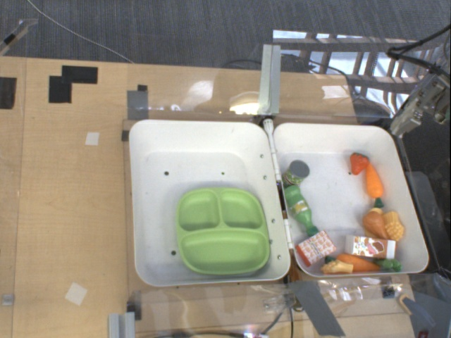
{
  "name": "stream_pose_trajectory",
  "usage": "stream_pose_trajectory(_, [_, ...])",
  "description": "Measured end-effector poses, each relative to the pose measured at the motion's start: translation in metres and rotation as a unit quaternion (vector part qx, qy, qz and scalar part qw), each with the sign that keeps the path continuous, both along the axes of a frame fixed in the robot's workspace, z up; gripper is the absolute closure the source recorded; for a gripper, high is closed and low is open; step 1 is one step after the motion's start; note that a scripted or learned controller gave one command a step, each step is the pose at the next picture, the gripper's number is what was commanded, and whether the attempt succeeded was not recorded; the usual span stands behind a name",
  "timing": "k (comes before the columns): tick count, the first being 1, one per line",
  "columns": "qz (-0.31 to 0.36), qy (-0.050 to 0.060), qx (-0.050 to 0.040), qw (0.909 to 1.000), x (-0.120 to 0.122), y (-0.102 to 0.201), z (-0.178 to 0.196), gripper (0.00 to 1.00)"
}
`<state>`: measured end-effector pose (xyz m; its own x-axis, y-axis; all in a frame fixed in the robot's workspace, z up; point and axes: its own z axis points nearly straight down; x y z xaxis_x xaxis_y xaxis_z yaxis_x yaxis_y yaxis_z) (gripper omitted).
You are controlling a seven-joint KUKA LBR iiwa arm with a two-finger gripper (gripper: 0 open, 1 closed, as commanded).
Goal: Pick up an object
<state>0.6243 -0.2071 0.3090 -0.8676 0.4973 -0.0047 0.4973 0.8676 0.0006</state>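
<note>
While the gripper (pixel 423 104) hangs at the far right, above and outside the right bin (pixel 331 143), its jaw state cannot be told; nothing shows between them. Pickable toys all sit in the right bin: a green bottle (pixel 299 204) lying against the divider wall, a grey disc (pixel 299 168) just above it, an orange carrot (pixel 373 180) near the right wall, a chicken drumstick (pixel 375 223) touching a corn piece (pixel 393 225), a red-white box (pixel 316 246), a small carton (pixel 371 246), another carrot (pixel 356 264) along the front wall. All look light, rigid plastic, likely slick and rounded. Upper carrot is probably the easiest: apart from neighbours, take it across its narrow middle. Bottle is crowded by the wall; front-row items are packed together. Left bin (pixel 155 153) carries a green divided plate (pixel 223 229).
</note>
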Motion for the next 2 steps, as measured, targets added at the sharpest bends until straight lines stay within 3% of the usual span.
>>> stream_pose_trajectory(1, [-0.049, -0.006, -0.0004, 0.9988, 0.038, 0.003, 0.080, 1.00])
stream_pose_trajectory(2, [-0.043, 0.004, 0.0019, 0.9991, -0.030, 0.023, -0.056, 1.00])
